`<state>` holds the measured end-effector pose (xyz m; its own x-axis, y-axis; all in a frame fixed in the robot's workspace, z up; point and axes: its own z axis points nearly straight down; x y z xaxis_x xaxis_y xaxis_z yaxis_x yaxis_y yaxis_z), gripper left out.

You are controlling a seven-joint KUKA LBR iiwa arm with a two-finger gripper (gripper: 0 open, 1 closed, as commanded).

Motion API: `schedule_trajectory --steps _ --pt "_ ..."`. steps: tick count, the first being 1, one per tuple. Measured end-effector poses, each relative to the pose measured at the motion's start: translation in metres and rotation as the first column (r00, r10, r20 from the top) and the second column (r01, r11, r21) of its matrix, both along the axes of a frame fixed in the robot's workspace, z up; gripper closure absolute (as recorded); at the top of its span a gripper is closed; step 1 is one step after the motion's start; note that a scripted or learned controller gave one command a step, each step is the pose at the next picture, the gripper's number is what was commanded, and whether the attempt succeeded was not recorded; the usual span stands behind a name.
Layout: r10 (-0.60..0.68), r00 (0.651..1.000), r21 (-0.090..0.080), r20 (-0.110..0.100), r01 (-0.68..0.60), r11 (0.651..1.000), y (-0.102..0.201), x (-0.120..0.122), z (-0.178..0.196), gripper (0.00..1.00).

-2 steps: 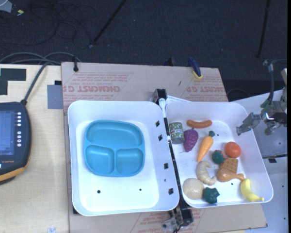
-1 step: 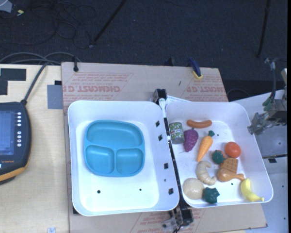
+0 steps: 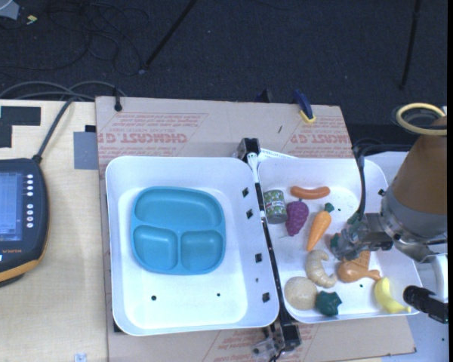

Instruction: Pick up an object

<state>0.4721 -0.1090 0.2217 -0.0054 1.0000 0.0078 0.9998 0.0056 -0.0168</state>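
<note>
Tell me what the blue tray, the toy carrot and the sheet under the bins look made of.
Blue tray: likely moulded plastic, one even colour, soft sheen, rounded compartments. Carrot: probably plastic too, smooth uniform orange with a green top. Sheet: cardboard, matte brown with red print and a visible fold line.

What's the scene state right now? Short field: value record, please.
left bin: holds a blue divided plate
right bin: toy food, namely sausage, purple grapes, carrot, small can, banana, broccoli, a pale round piece, an orange piece
gripper: low over the right bin, between the carrot and the orange piece
grasp: cannot tell; nothing seen between its fingers
left of bench: handheld control pad
</note>
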Motion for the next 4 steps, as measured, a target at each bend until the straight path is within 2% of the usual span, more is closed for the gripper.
schedule_trajectory --steps 1,2,3,4 --pt "-0.001 1.000 -0.004 0.006 0.001 1.000 0.058 0.003 -0.039 1.00" --pt "0.001 1.000 -0.006 0.019 -0.001 1.000 0.107 0.005 0.061 1.00" --pt "-0.002 1.000 -0.008 0.020 0.002 1.000 0.128 0.018 0.148 1.00" --pt "0.000 1.000 -0.008 0.019 0.000 1.000 0.174 0.005 0.226 1.00"
